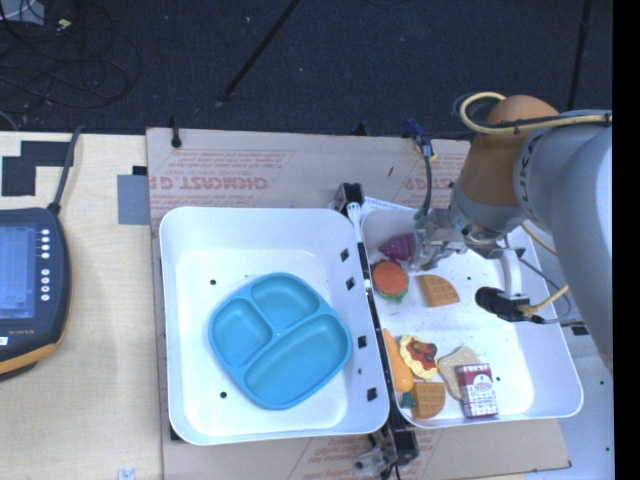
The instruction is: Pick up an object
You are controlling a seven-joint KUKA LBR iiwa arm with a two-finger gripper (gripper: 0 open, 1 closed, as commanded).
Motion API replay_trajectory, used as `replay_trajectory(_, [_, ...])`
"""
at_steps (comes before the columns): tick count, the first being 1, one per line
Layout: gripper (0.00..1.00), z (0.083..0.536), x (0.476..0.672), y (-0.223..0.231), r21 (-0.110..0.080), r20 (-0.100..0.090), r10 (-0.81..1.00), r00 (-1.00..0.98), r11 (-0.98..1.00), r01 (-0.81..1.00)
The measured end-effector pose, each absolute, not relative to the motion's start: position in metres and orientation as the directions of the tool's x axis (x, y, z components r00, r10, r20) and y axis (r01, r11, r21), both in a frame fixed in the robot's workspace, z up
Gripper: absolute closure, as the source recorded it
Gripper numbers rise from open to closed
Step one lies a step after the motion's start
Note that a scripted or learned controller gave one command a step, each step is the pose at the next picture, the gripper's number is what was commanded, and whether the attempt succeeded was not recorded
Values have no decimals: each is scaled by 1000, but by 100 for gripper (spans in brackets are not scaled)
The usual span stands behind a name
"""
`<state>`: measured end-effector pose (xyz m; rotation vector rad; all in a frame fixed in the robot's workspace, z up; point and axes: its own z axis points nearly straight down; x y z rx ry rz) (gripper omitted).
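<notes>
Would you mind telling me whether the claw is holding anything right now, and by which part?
It cannot be told: the claw is low in the right bin beside the purple toy, but no item shows in its grip.

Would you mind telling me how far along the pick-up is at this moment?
Early stage. Done: the arm has reached into the right bin, its tool low near the purple toy and the burger. In hand: nothing visibly gripped. Left: grasp and lift one item. The blue tray sits in the left bin.
</notes>
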<state>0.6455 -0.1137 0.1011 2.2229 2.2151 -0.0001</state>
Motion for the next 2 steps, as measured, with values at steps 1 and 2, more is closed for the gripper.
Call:
replay_trajectory(1, [0, 100, 645, -114, 2, -2, 1000, 4, -4, 1000])
replay_trajectory(2, [0, 86, 533, -90, -11, 3, 1000, 2, -2, 1000])
